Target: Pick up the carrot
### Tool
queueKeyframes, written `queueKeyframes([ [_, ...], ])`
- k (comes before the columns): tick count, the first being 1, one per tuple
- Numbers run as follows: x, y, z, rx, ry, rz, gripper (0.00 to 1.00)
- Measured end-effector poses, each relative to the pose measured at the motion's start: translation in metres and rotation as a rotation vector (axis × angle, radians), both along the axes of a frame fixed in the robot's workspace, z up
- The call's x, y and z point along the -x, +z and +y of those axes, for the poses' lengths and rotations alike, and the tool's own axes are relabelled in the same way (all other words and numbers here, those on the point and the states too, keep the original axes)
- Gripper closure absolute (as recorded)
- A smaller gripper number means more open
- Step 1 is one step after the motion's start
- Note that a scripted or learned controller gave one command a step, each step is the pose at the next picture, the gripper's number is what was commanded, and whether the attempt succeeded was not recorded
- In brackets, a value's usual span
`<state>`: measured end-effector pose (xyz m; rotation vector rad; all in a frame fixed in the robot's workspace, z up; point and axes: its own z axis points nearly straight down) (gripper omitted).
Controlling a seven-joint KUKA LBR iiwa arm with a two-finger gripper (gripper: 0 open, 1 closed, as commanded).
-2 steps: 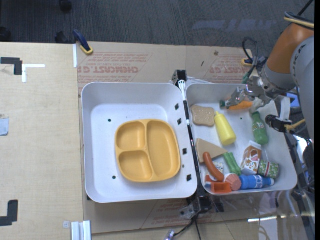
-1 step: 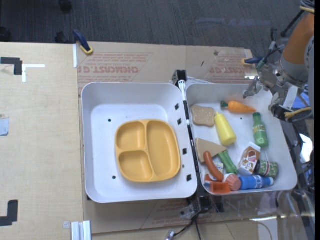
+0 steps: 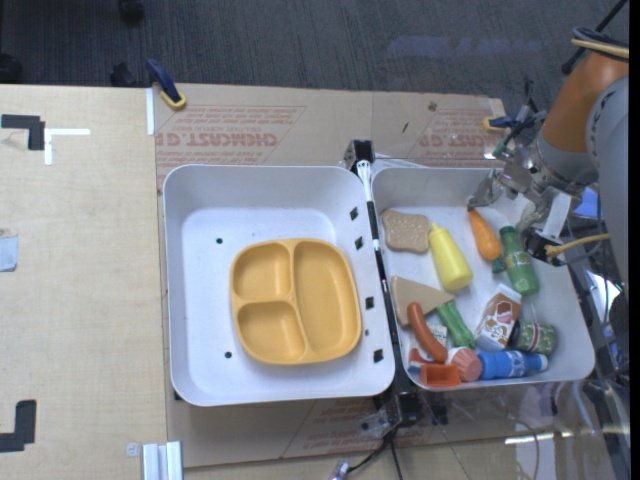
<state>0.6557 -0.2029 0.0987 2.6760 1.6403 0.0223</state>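
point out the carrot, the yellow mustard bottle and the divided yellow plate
carrot (image 3: 485, 236), camera view, middle of its orange body
yellow mustard bottle (image 3: 450, 260), camera view, middle of the bottle
divided yellow plate (image 3: 296, 342), camera view, lower rim

There's my carrot (image 3: 484, 235), small and bright orange, lying flat near the far right corner of the right bin (image 3: 572, 366). It's angled across the white floor, just beside a green bottle (image 3: 518, 264).

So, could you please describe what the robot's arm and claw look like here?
The arm is grey with a rounded orange band above the wrist. Its claw is pale metallic grey with a blocky body and slim fingers. Thin yellow and dark cables run beside it.
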Motion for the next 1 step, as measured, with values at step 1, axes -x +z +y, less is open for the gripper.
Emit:
queueKeyframes([
  [1, 0.0017, 0.0069, -0.0008, 0.005, 0.005, 0.008, 1.0],
])
